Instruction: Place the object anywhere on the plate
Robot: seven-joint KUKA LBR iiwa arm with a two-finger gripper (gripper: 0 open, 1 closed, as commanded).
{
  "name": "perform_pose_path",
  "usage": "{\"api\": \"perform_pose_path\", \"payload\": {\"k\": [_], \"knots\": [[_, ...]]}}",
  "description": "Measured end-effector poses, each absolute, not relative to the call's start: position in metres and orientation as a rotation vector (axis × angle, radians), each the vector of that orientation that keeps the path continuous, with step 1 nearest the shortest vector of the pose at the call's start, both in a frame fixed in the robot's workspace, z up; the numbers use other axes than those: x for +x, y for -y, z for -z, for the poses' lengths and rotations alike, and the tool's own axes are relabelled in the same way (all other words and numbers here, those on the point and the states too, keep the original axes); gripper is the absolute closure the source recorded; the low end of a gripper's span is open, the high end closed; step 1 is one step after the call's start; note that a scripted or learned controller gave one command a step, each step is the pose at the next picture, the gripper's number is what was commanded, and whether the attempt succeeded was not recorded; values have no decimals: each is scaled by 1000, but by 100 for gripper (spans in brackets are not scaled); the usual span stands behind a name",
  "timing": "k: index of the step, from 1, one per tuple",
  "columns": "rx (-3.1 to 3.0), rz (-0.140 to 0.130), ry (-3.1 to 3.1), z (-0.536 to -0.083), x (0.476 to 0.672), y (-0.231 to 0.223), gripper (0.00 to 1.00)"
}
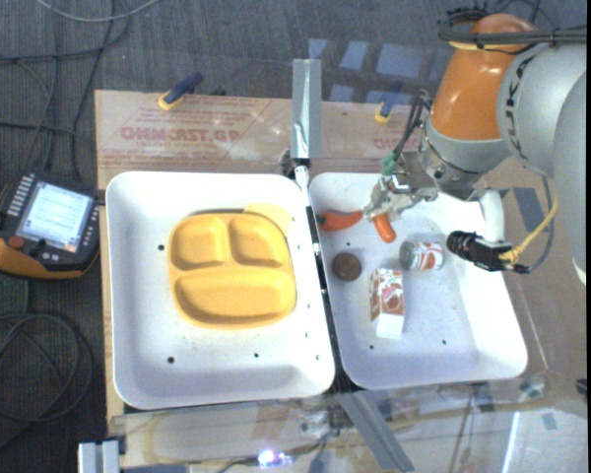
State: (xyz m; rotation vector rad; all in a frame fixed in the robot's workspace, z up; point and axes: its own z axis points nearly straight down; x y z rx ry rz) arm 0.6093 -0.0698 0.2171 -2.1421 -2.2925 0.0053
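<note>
Orange stub [384,229], likely the obj to move, lies in the R bin [492,358], far-middle part, directly under the gripper [387,203], well apart from the plate [234,269]. Near to far: R bin holds a small carton [388,300] lying flat w/ its white end toward the near rim, red-brown end away. Beyond it is a brown round disc [347,265] on the L side and a small can [424,255] on its side, to the R. Then comes the stub, and just L of it a second orange piece [340,220] near the bin's L wall. L bin [138,363] holds just the yellow plate, 3 compartments: one wide on the near side, two smaller on the far side, nothing in any. Stub's long axis runs approx near-far in view, leaning a bit; its far end meets the claw's tip and is partly covered, so can't say whether touching or gripped. Can't tell if the claw is open or closed, too small and cluttered w/ cable and bracket. The second orange piece runs approx L-R. Arm [492,77] comes in from the R, orange band above the wrist, upper body cut off at the frame edge. A black cylindrical part [473,247] w/ yellow cable hangs over the R bin by the can. Far L, off the bench, sits a handheld pendant [44,223] w/ lit screen.
</note>
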Motion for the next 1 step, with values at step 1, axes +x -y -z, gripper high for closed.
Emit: {"api": "perform_pose_path", "payload": {"k": [1], "knots": [[-2138,-9,2294,-180,610,-17,100]]}}
